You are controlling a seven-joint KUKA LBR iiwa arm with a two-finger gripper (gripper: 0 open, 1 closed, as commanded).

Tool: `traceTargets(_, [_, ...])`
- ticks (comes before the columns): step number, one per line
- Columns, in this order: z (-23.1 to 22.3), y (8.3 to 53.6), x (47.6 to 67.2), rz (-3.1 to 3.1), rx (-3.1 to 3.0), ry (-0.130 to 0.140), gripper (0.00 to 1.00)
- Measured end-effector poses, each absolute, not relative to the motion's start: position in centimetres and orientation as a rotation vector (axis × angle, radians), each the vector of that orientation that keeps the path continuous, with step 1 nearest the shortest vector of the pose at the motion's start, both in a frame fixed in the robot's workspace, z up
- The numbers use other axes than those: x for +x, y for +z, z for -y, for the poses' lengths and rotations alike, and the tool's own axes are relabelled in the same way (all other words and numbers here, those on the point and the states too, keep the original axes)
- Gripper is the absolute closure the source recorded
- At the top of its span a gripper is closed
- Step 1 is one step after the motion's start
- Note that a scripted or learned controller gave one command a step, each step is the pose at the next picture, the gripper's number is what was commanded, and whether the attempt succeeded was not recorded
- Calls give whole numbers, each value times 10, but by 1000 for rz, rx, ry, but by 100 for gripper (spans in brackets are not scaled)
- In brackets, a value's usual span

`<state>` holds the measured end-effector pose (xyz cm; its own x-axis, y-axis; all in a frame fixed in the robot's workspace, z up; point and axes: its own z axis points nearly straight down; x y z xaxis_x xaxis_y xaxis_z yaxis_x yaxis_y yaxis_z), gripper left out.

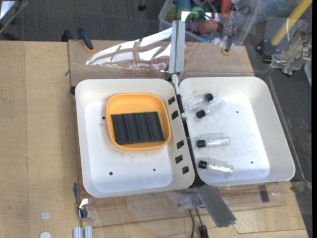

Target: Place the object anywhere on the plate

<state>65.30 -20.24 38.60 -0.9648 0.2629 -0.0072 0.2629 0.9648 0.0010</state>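
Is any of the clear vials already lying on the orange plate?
No. All four vials lie in the right bin, while the orange plate in the left bin carries just a black ridged insert.

One fixed camera looked down at a slant on the bench.

It sat high at the near side, facing the far edge, taking in both the left bin (89, 148) and the right bin (257, 133) whole, with the wooden bench (34, 133) around them and clutter beyond.
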Motion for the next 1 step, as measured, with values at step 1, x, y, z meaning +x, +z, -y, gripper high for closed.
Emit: traceTargets(1, [223, 436, 661, -3130, 62, -2, 100])
